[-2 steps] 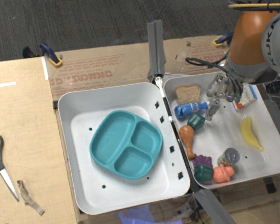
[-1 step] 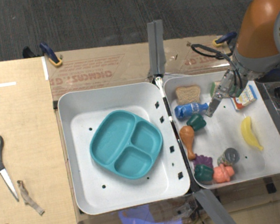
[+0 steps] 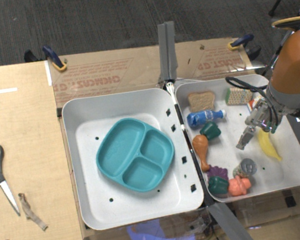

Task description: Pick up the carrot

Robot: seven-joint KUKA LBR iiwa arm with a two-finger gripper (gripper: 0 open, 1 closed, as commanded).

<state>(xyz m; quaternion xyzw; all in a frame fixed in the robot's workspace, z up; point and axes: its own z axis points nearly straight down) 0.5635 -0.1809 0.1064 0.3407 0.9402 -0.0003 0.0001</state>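
Observation:
The carrot (image 3: 201, 149) looks to be the orange tapered piece along the left side of the right bin (image 3: 293, 179). Its thick end points to the back and its thin end to the front. My gripper (image 3: 243, 140) hangs over the middle of the right bin, tilted down and to the left. It is about a hand's width to the right of the carrot and apart from it. Nothing shows in its grasp. A yellow banana (image 3: 268, 145) lies just to the right of the gripper.
Around the carrot lie a blue bottle (image 3: 205, 116), a green pepper (image 3: 211, 131), purple grapes (image 3: 217, 171), a green piece (image 3: 217, 186), a pink toy (image 3: 239, 186), a grey disc (image 3: 247, 166), bread (image 3: 201, 101) and a waffle (image 3: 239, 96). The left bin (image 3: 91, 209) holds a teal divided plate (image 3: 135, 154).

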